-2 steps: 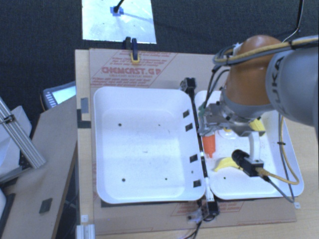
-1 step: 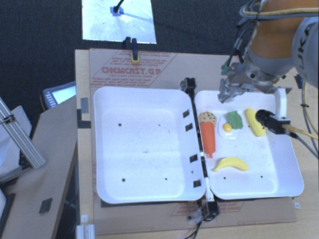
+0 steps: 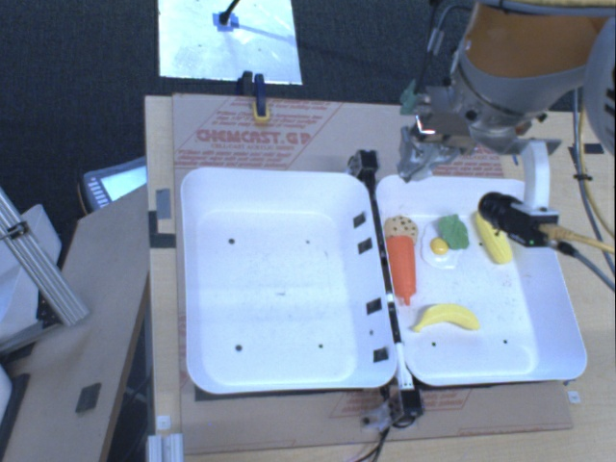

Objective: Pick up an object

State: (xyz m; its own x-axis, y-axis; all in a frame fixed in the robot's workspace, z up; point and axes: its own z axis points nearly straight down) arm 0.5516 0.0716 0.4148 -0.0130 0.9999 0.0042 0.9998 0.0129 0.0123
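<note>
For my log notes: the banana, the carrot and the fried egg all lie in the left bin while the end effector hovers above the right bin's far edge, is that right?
Not quite: the camera view shows the banana, carrot and fried egg lying in the right bin, not the left bin. The end effector does hover above the right bin's far edge.

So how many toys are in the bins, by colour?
Yellow: 2, the banana and the yellow piece by the black part
Orange: 1, the carrot
Green: 1, the leafy piece
White: 1, the fried egg
Tan: 1, the cookie
Total: 6, all in the right bin
</note>
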